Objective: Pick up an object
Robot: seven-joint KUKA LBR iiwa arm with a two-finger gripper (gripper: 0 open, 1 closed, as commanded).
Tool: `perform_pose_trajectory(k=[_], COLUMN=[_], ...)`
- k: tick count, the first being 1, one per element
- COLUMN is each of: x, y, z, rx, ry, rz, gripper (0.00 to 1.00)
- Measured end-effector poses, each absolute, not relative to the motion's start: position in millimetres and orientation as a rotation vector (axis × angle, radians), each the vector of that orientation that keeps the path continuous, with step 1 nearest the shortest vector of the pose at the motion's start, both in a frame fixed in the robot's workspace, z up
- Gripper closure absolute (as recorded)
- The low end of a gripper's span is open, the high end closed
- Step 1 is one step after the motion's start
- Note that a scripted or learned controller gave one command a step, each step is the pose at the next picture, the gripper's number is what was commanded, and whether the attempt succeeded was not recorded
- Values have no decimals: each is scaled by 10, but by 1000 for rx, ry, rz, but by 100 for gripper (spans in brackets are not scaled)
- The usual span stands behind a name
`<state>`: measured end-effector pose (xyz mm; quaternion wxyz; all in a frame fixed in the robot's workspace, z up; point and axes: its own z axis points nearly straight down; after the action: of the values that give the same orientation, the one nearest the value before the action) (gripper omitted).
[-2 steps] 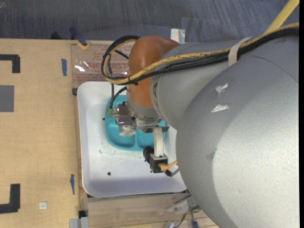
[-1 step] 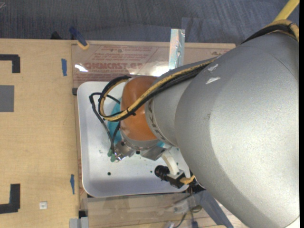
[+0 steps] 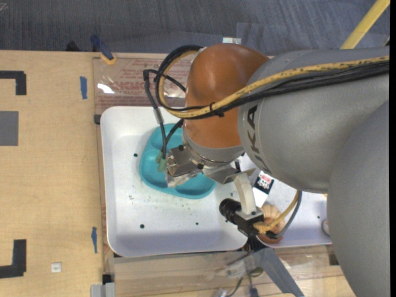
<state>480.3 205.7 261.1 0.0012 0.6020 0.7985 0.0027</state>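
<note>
Right around the middle of the frame, the gripper (image 3: 175,167) sits low over a teal bowl-like object (image 3: 154,166) lying in the white bin (image 3: 124,215). Can't tell the pincer's state, honestly; the big grey arm (image 3: 309,122) covers most of it.

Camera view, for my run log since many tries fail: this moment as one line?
arm: over white bin | gripper: at teal object | grasp: cannot tell

Blue tape strips (image 3: 83,86) mark the tan bench (image 3: 49,166) surface.
</note>
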Motion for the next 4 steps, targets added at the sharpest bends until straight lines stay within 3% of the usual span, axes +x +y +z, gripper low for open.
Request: perform_pose_trajectory(k=[1,2,3,4], x=[4787,5279,5341,5173], y=[2101,2048,2121,2254], z=[2278,1055,2115,2207], rx=[1503,1833,2634,1938], ry=[2761,2528,1711,2475], rz=[-4,34,2,-3], gripper=[100,100,100,100])
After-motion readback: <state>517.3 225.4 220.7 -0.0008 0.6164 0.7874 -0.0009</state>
